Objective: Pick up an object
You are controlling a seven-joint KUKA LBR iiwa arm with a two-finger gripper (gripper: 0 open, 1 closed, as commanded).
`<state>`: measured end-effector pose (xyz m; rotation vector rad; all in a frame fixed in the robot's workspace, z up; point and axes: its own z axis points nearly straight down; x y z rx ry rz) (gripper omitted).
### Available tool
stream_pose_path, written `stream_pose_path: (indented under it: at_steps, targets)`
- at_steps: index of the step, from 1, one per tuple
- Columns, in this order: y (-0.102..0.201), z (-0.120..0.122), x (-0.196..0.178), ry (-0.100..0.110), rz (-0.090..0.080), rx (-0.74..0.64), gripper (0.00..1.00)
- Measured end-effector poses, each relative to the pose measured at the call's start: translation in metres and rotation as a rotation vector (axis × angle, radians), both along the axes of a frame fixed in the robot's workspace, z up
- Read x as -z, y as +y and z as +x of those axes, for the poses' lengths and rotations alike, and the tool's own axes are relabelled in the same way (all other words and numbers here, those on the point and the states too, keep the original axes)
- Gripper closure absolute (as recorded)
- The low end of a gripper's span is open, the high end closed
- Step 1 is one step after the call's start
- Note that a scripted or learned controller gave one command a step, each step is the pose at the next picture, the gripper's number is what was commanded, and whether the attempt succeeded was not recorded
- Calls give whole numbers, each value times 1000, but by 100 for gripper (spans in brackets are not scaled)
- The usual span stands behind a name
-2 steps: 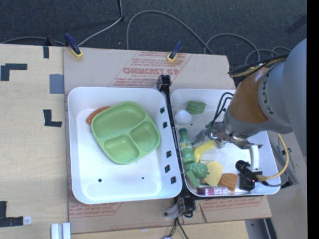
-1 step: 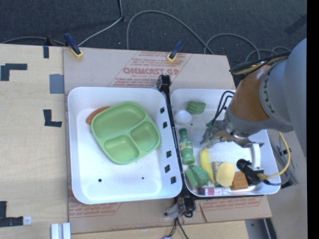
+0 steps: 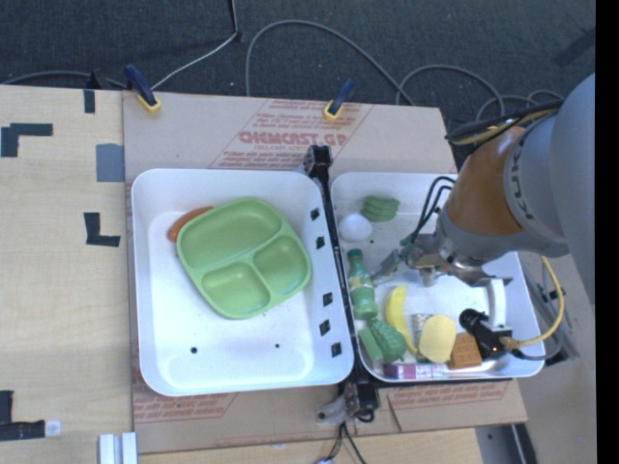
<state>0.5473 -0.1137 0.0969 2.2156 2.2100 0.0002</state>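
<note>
Several small objects (image 3: 387, 322) are lying in the right bin (image 3: 527, 303) at lower right, where the gripper (image 3: 414, 255) is hovering just above them (whether it is open, I cannot tell).

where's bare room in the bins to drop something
Left bin: bare floor in front of the green tray, along the near wall, and a strip at its far edge. Right bin is crowded: arm, banana, bottle, toys.
</note>
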Motion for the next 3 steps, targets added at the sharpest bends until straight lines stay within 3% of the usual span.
stream_pose_path:
  at_steps: [1,2,3]
  targets:
    - [5,-31,9,-8,-9,6,0]
    - [8,-31,0,-2,-1,2,100]
    - [75,47,-88,8,9,-5,100]
